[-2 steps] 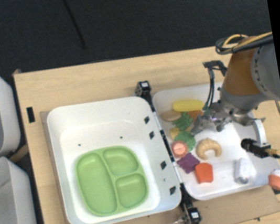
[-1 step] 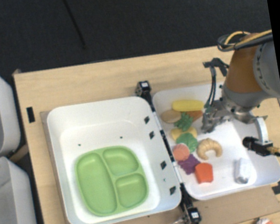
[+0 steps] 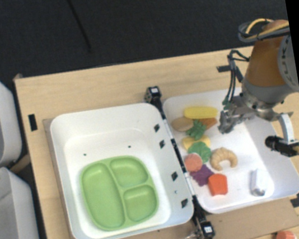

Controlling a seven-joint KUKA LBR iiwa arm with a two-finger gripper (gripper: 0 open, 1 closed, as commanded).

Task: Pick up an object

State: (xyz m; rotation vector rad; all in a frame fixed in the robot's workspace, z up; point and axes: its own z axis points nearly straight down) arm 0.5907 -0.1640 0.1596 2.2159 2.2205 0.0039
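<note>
Counter (image 3: 46, 179): two white bins are seen side by side.

Nearest edge, right bin (image 3: 278, 177): one grey cylindrical piece (image 3: 255, 182) and one orange-red block (image 3: 218, 184) are noted, well apart. Just behind the block, one purple piece (image 3: 202, 174) is found touching one pink-orange round piece (image 3: 193, 162); one tan croissant (image 3: 223, 158) lies beside them.

Left bin (image 3: 65, 141): one green tray (image 3: 119, 191) with three compartments is recorded in its near half.

Mid right bin: one yellow-green piece (image 3: 198, 148), then one dark green piece (image 3: 197, 130).

Far part: one brown round piece (image 3: 182, 123) and one yellow piece (image 3: 200, 112) are seen touching.

The claw (image 3: 226, 122) is located above the right bin, just right of the yellow piece; whether it is parted or closed cannot be told. Nothing is seen between its fingers.
</note>
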